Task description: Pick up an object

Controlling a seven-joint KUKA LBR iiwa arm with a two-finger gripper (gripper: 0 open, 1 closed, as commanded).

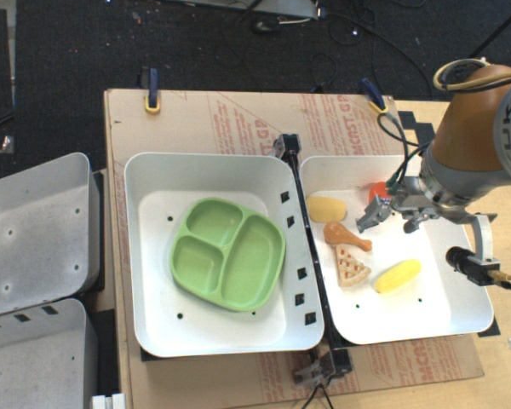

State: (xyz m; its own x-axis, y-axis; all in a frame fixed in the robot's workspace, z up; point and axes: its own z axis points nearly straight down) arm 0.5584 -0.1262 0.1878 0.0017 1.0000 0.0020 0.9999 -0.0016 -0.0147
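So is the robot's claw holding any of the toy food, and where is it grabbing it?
Nothing is held. The gripper hovers open over the right bin, beside a small red item.

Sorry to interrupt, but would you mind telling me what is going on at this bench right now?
A robot arm reaches in over the right bin, its gripper hovering near a small red object. Nothing is visibly held. Toy food lies below: a yellow potato-like piece, a drumstick, a waffle and a corn cob. The left bin holds a green divided plate.

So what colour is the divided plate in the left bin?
Light green; the divided plate shows plainly in the camera view.
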